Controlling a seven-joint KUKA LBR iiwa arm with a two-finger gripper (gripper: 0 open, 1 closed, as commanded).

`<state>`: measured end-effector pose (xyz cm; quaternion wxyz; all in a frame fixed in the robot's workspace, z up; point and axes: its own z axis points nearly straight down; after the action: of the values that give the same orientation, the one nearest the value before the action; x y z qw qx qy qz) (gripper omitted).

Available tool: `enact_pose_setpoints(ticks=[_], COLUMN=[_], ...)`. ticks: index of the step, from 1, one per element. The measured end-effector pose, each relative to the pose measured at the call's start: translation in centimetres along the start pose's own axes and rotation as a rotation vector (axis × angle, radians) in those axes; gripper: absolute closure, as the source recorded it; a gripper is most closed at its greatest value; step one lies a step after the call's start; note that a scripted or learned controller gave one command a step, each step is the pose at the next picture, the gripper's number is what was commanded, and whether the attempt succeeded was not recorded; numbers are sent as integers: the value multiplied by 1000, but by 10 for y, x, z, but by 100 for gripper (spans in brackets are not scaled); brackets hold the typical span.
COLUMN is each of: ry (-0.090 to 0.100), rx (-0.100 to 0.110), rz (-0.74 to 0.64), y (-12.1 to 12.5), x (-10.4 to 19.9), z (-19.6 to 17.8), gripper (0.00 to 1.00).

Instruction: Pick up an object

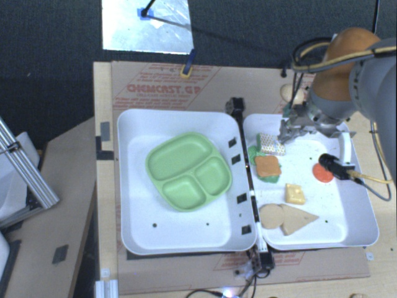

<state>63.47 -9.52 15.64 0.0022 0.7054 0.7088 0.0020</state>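
The claw (286,131) hangs low over the far left corner of the right bin (360,210), just above a small speckled grey-white block (270,144); whether it is open or closed, I cannot tell. Near that block lie an orange-topped sandwich-like piece (268,167), a yellow chunk (294,194), a red disc (322,173) and tan flat shapes (288,217). The left bin (139,228) holds a green divided plate (188,171).

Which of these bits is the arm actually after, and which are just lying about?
In the job, likely:
gripper over the right bin
patterned block just below it
orange sandwich toy
yellow block
red disc
tan shapes

Lying about:
green tray in the left bin
foil sheet
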Motion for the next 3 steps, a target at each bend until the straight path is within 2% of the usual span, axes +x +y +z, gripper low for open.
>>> enact_pose_setpoints(ticks=[1, 2, 3], ry=[-1, 0, 3], rx=[-1, 3, 1], rz=[0, -1, -6], y=[-3, -2, 12], x=[-1, -1, 60], z=[-63, -68, -74], gripper=[100, 100, 100])
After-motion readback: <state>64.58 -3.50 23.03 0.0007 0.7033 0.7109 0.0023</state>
